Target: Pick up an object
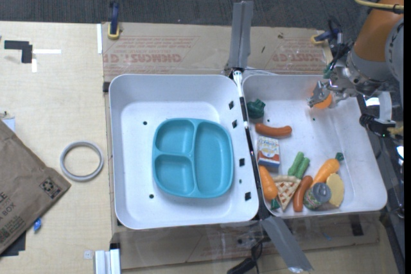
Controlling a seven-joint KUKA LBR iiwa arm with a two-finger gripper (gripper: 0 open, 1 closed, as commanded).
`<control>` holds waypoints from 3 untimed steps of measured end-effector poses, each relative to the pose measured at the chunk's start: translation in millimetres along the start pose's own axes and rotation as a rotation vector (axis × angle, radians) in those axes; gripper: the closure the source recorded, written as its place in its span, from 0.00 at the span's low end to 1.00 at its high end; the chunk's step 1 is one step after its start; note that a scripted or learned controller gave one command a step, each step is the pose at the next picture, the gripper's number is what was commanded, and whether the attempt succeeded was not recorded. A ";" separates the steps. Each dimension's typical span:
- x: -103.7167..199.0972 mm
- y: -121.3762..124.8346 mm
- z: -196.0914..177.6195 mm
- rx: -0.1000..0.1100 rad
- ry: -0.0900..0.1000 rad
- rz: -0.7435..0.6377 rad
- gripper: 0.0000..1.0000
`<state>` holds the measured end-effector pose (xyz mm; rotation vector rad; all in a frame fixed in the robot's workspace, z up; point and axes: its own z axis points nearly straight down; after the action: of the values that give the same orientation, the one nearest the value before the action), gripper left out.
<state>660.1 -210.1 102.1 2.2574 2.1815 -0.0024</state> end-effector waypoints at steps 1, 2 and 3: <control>-1.0 -0.8 -49.0 -0.001 0.001 0.121 1.00; 12.6 -27.4 9.3 0.001 0.001 0.233 1.00; 108.4 -4.5 -116.0 0.000 0.001 -0.023 1.00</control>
<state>659.3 -101.3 217.8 2.2332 2.2078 -0.0008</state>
